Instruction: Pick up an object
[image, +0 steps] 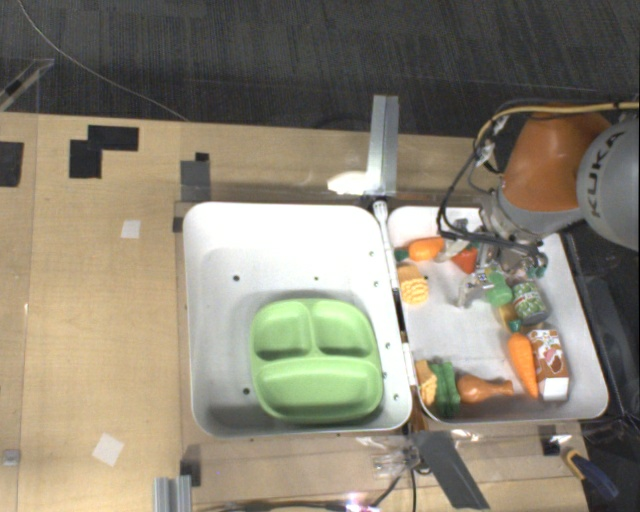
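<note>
Though lowered into the right bin (592, 392) as gripper (486, 284), touching or just beside a small green toy (498, 293), with carrot (521, 366) nearer the front, cannot tell whether open or closed.

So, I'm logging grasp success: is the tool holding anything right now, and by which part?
It cannot be told. The tool is low in the right white bin, beside a small green toy, but no hold is visible.
</note>
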